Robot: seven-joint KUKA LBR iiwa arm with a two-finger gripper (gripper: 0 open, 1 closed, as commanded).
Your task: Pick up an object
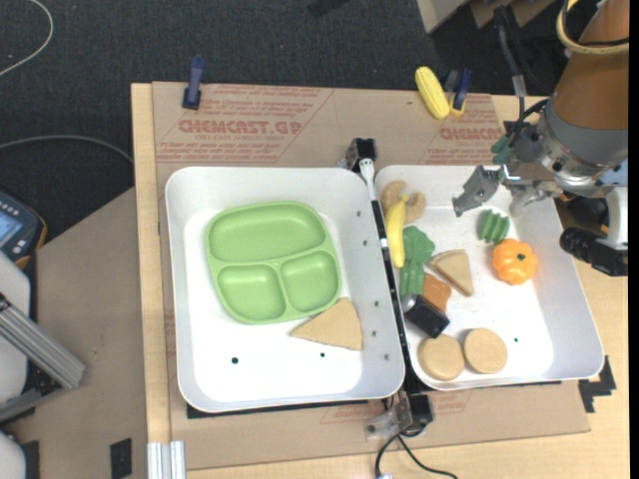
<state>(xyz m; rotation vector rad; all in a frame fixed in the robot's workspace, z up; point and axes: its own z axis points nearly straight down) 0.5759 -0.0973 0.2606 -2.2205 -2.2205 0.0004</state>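
Camera view: two shallow white bins sit side by side on a brown board. The left white bin (190, 267) contains one light green three-compartment plastic tray (272, 260) and one tan triangular wedge (331, 325) touching the tray's lower right corner. The right white bin (559, 297) contains one yellow banana (394, 230) along its left wall, one green leafy piece (415, 249), a second tan wedge (454, 269), one orange block (435, 291), one black block (427, 318), two round tan discs (464, 353) side by side, one small orange pumpkin-shaped toy (513, 261) and one dark green ridged piece (493, 227). One yellow corn cob (431, 92) lies on the board outside the bins. The two-finger gripper (481, 190) hangs over the right bin's upper part, just beside the dark green piece; its jaws appear spread, with nothing between them.
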